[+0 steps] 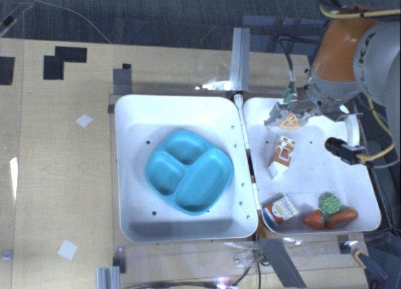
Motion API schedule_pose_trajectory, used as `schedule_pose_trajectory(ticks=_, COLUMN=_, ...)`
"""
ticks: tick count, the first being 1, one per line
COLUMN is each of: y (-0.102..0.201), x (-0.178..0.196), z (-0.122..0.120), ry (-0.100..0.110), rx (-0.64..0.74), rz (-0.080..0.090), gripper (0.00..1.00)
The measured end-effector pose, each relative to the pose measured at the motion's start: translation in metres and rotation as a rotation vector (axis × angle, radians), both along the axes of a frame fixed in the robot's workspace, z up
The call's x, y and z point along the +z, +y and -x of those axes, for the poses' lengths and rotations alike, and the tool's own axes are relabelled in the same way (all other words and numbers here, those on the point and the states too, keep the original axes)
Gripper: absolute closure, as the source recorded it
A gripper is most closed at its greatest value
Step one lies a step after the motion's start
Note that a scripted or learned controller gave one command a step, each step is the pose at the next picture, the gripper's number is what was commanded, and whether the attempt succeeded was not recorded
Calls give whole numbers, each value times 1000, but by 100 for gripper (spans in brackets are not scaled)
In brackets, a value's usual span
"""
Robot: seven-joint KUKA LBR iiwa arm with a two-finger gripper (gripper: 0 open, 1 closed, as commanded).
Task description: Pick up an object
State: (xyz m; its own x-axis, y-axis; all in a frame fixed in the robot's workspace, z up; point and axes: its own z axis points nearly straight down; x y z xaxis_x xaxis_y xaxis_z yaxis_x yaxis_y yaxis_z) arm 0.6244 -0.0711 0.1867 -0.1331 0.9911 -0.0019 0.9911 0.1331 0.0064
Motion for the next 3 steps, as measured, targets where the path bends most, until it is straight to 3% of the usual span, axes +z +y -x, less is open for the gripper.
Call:
schedule_pose_trajectory(ticks=1, y=-32, x=-99, z=18, ry=-3, rx=53, rz=0, gripper=0)
schedule_pose_trajectory(ticks=2, y=-85, x=-40, z=52, ry=1, rx=-92, rz=0, gripper=0)
schedule_pose_trajectory(ticks=3, y=-32, x=-99, z=20, ry=-3, rx=151, rz=1, gripper=0)
